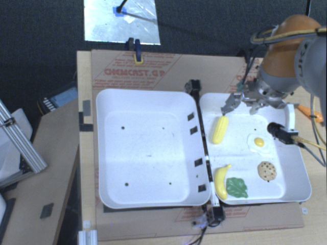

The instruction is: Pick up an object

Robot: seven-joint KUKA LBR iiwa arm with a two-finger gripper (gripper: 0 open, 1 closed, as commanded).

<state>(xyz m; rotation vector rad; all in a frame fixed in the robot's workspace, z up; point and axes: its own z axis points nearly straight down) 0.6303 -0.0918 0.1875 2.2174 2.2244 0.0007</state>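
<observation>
Camera view, my log. Arm reaches in from right; hand hovers over far part of right bin, fingers spread apart, nothing between them. Corn cob lies just below hand, apart from it. Fried egg mid-bin. Cookie nearer front. Banana at front-left corner, touching green leaf. Left bin sits beside, both on surface.

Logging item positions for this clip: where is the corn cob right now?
The corn cob lies in the right bin, near its left wall toward the far end, just below the gripper and left of the fried egg.
</observation>
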